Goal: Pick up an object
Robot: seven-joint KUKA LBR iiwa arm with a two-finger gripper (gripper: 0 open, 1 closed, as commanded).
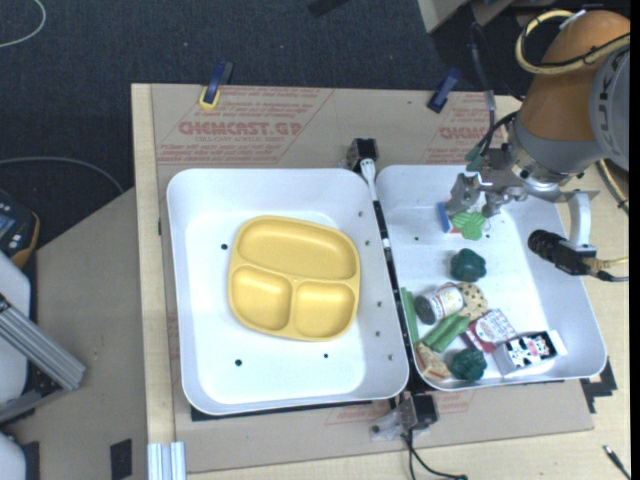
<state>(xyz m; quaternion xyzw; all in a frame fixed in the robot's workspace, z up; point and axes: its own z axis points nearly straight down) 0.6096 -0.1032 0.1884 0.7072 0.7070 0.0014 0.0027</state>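
Fingers (468,208) blur over green object (471,227) (indistinct).

Glossy yellow plastic tray (294,276); smooth white plastic bins (200,268); matt brown board (150,148).

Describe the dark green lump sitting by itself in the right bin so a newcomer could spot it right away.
Start at the right bin, the one without the yellow divided plate. Near its middle, between the gripper at the far end and the pile of clutter at the near end, lies the dark green lump. It sits alone on bare white floor, unlike the similar green piece buried in the pile.
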